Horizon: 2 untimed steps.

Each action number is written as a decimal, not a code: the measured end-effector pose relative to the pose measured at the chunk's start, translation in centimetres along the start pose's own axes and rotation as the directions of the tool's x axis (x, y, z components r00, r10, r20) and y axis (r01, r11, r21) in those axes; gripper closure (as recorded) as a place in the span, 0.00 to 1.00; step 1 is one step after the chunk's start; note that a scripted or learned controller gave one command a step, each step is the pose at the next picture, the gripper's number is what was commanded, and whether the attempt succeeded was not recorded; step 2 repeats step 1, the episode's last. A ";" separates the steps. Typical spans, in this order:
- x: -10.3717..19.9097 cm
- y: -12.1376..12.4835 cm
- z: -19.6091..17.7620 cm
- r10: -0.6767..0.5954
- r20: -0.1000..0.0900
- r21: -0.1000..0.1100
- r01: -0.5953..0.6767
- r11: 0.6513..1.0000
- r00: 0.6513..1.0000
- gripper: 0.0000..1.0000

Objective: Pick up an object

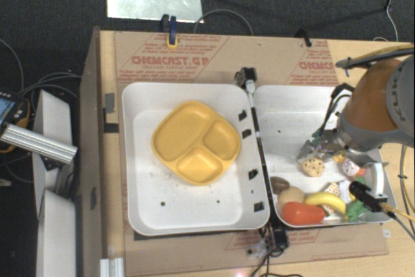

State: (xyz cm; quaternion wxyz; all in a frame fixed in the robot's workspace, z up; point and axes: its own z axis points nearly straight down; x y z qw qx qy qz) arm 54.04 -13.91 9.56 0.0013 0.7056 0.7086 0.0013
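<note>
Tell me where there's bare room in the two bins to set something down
Left bin: bare floor along its near edge and left side, around the yellow divided plate. Right bin: open floor at the far end, beside the divider. Its near end is crowded: cracker, potato, tomato, banana, with the arm above.

Toys [318, 201] crowd the right bin's [285, 107] near corner; its far half lies open
</note>
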 end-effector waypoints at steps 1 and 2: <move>8.4 0.8 -9.4 -0.008 -0.002 -0.006 0.008 1.000 1.000 1.00; 8.4 0.8 -9.4 -0.008 -0.002 -0.006 0.008 1.000 1.000 1.00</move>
